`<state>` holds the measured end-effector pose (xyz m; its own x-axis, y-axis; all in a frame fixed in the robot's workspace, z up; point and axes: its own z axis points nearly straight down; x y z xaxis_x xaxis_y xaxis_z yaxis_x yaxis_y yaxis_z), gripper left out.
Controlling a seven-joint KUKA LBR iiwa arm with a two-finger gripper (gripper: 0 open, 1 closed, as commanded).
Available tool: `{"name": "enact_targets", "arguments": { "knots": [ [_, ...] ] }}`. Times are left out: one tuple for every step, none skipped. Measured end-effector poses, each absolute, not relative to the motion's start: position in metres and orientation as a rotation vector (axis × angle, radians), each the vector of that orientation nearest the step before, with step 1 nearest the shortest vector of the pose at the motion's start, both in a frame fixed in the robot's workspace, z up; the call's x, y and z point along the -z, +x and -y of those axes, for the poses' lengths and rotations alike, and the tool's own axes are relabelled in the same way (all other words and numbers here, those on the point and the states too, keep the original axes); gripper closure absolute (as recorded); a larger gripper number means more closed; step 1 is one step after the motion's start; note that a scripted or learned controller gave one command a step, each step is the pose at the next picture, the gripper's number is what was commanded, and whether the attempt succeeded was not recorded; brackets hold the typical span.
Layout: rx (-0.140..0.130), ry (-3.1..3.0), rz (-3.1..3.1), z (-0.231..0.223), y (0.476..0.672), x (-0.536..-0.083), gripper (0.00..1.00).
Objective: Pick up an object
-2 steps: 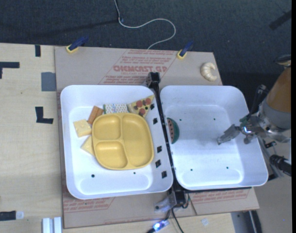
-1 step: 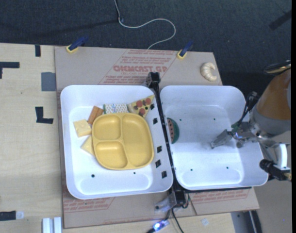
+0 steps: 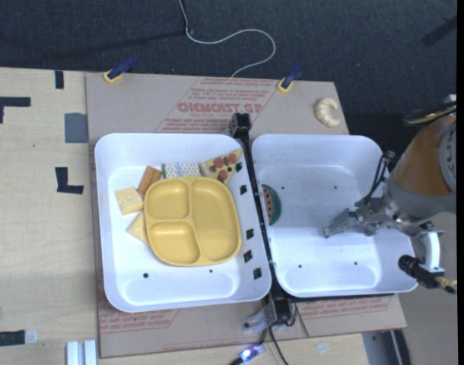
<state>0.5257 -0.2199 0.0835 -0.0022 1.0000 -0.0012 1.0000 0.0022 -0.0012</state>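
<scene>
The left bin [image 3: 114, 280] holds a yellow plate [image 3: 192, 220] with food pieces [image 3: 129, 200] along its upper-left edge. The arm [image 3: 426, 173] reaches into the right bin [image 3: 331, 276]. Its gripper [image 3: 332, 230] sits low; finger state unclear. A watermelon slice [image 3: 272, 204] lies against that bin's left wall.

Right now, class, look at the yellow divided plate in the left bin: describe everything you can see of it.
The yellow divided plate is a rounded square of what looks like smooth plastic, with raised ridges splitting it into three compartments: two smaller ones at the top and one wide one below. It lies flat, face up, turned slightly, in the middle of the left bin. Nothing lies in its compartments. Its upper and left edges overlap a few small flat food-like pieces. The gripper is away in the right bin.
</scene>
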Motion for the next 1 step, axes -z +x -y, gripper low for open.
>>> {"name": "enact_targets", "arguments": {
  "knots": [
    [-0.002,-2.221,2.226,0.2202,0.5262,-0.0956,1.00]
  ]
}}
